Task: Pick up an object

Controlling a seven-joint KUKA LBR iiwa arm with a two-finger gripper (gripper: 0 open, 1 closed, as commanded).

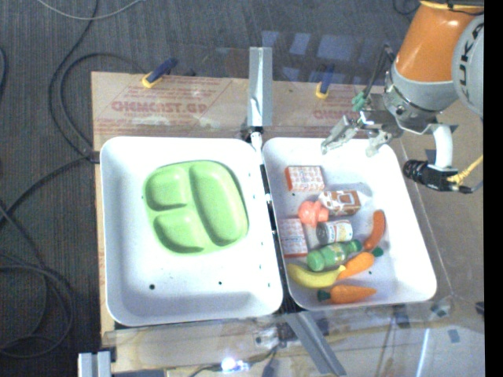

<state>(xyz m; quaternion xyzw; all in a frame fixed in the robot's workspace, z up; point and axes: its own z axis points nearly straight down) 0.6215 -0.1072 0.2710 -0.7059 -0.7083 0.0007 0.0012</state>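
My gripper [355, 140] hangs over the far edge of the right bin [409, 210], its two fingers spread apart with nothing between them. Below it in that bin lie a red-and-white carton [305, 178], a brown carton [343, 202], a coral-pink toy [312, 211], a small jar [336, 232], a green bottle [333, 256], a banana [312, 276], two carrots [359, 265] [352, 293] and an orange sausage-shaped piece [378, 228]. Another red-and-white pack [293, 237] lies by the bin's left wall.
The left bin [126, 281] holds a green divided plate [197, 204]. A metal post [256, 93] stands between the bins at the back. Yellow-and-blue clamps [157, 73] [323, 85] sit on the board's far edge.
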